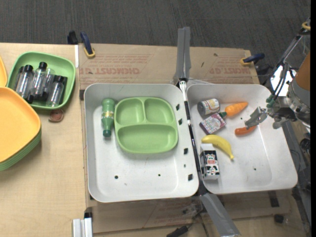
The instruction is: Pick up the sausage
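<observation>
The sausage (242, 130) is a short red-orange piece lying on the floor of the right bin (276, 181), towards its right side. My gripper (256, 118) reaches in from the right and hangs just above and to the right of the sausage's right end. Its fingers are open with nothing between them, and the lower fingertip is close to the sausage. I cannot tell whether they touch.
Also in the right bin are a carrot (236, 108), a small can (209, 105), a purple packet (213, 124), a banana (219, 144) and a milk carton (210, 164). The left bin (98, 177) holds a green divided plate (146, 124) and a green bottle (107, 116).
</observation>
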Controlling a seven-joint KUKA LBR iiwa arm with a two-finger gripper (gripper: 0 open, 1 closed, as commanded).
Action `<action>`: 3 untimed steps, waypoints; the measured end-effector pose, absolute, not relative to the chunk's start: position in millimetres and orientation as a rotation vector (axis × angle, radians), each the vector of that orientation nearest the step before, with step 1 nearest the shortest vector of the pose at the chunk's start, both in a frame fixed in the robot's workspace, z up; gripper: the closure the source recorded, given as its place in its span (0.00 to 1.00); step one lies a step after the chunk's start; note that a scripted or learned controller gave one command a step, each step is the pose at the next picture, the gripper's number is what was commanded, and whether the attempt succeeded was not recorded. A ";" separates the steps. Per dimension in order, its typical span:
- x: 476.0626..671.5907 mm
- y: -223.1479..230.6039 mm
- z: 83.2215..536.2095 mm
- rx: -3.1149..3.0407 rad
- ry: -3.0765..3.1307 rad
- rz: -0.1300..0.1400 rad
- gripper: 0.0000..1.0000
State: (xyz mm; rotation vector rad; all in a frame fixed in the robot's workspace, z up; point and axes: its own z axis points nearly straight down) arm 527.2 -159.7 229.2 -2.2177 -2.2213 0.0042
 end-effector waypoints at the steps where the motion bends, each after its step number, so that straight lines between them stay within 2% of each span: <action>1: 522.0 -149.3 90.8 -2.374 -2.055 0.003 0.00; 2: 521.4 -150.3 99.2 -2.378 -2.048 0.005 1.00; 3: 476.9 -162.9 104.8 -2.193 -2.247 0.001 1.00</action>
